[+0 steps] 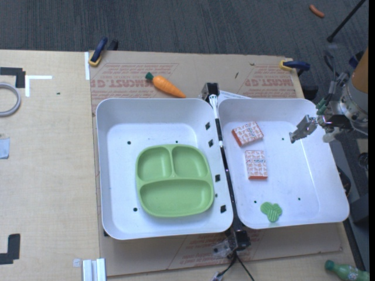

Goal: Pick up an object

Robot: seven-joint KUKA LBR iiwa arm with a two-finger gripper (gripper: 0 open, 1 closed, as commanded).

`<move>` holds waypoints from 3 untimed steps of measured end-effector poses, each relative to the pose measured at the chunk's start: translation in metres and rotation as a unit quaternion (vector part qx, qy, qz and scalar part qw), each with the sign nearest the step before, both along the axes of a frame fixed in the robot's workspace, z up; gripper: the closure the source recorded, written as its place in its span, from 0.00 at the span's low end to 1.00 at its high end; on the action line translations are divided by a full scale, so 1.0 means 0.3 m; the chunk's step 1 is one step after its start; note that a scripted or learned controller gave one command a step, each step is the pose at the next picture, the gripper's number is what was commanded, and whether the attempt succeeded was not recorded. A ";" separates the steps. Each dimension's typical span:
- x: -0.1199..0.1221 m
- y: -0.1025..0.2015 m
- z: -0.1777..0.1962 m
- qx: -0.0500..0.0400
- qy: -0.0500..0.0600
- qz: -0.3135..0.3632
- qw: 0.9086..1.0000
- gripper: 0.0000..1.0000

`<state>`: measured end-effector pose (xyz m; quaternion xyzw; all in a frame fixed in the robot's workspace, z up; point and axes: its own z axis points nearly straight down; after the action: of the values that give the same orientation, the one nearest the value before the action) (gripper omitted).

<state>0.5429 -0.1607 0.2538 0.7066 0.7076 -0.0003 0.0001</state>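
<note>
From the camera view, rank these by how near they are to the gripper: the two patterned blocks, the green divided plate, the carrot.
1. Upper patterned block, right bin, nearest the gripper.
2. Lower patterned block, right bin, just below the first.
3. Green divided plate, left bin.
4. Carrot, on the cardboard behind the left bin; close to the plate in distance, so that order is uncertain.
</note>
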 end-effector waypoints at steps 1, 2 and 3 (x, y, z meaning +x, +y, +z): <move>-0.043 0.177 -0.469 0.000 0.000 0.085 0.996 0.00; 0.036 0.200 -0.539 0.000 0.000 0.111 0.994 0.00; 0.038 0.198 -0.507 0.000 0.000 0.110 0.994 1.00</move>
<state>0.5542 -0.1012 0.1016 0.6244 0.7811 0.0000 0.0004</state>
